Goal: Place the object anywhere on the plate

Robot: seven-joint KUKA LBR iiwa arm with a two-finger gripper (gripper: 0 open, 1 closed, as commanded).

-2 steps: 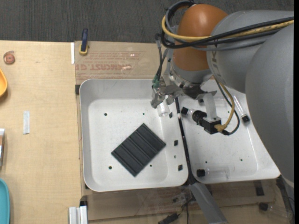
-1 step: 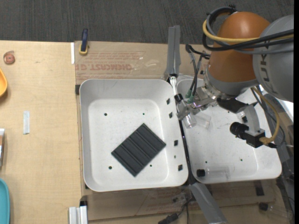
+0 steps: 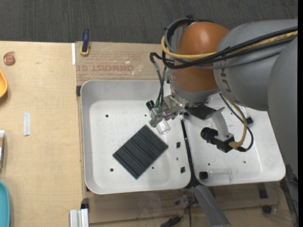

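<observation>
On the bench's (image 3: pixel 42 126) left stretch, a small pale strip (image 3: pixel 26 124) is lying on the bare wood, well apart from the bins. Above the left bin (image 3: pixel 90 141), mirrored red lettering is showing on a cardboard sheet (image 3: pixel 111 65); it is too faint to read. Inside that bin, a dark ribbed plate (image 3: pixel 140 151) is resting at a tilt. Just beside its upper corner, the gripper (image 3: pixel 160 122) is hovering; whether it is spread or pinching anything cannot be told. Partial grey letters are showing on the arm (image 3: pixel 246 65) over the right bin (image 3: pixel 246 171).

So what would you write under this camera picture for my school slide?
Grey robot arm reaches over two white bins; a dark ridged slab lies in the left one.
</observation>
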